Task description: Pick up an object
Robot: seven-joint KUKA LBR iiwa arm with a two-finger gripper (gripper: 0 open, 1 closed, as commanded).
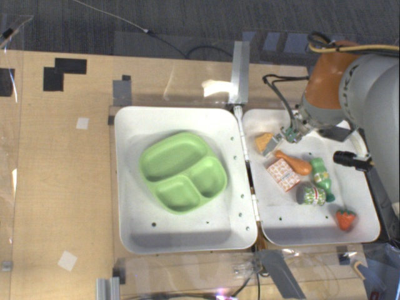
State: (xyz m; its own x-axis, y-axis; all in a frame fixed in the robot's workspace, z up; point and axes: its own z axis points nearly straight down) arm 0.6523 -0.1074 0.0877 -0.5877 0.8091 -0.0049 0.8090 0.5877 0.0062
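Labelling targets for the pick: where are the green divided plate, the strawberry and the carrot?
Green divided plastic plate [182,172], camera view, central ridge.
Red toy strawberry [345,219], camera view, its body.
Orange toy carrot [295,163], camera view, mid-length.

no legible text, labels or numbers

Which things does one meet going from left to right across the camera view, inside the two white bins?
Green divided plate → yellow-orange wedge → red-and-white patterned box → green can → strawberry.
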